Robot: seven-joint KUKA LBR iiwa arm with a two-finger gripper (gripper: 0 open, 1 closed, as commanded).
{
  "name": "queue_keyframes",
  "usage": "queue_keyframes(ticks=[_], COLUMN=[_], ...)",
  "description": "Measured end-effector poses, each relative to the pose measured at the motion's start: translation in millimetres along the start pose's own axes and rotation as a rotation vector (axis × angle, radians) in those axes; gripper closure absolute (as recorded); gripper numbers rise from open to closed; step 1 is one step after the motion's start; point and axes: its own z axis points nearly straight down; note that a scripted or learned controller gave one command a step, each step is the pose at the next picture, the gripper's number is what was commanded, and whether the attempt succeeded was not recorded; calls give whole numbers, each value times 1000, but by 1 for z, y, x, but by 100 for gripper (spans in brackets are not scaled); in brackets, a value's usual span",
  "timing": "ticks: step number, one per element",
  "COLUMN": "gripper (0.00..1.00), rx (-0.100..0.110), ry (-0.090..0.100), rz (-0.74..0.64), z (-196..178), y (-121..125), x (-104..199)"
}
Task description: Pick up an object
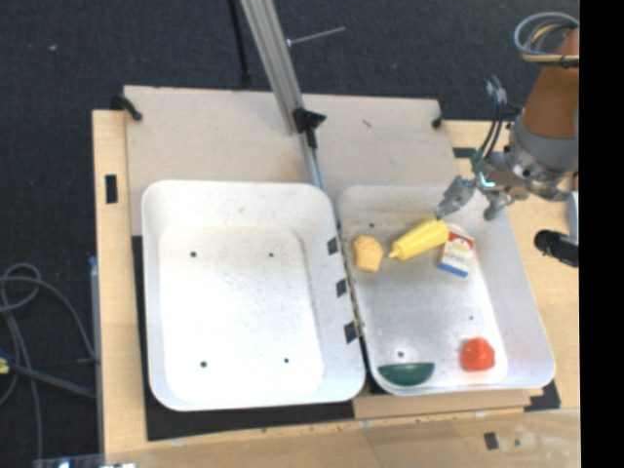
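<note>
The right bin (pixel 517 291) holds a yellow mustard bottle (pixel 421 239), a small white and red carton (pixel 456 253) beside it, a tan round lump (pixel 368 253), a red ball-like object (pixel 477 355) and a dark green bowl (pixel 406 372) at the front rim. My gripper (pixel 475 201) hangs over the bin's back right corner, above and to the right of the bottle and carton. Its two fingers are spread apart with nothing between them.
The left bin (pixel 156 261) lies beside the right one. A slanted aluminium pole (pixel 278 57) rises from the back board between the bins. Cables (pixel 29 310) lie on the floor at the left. The arm's orange band (pixel 553 96) is at the right edge.
</note>
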Motion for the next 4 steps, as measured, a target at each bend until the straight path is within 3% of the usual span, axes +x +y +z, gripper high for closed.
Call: queue_keyframes(ticks=[1, 2, 3, 4], gripper=[0, 0, 0, 100], rx=[-4, 0, -26, -14], ry=[-4, -3, -3, -3], rz=[-3, -1, -2, -2], z=[-4, 59, 86, 78], y=[1, 2, 9, 6], x=[-1, -2, -1, -4])
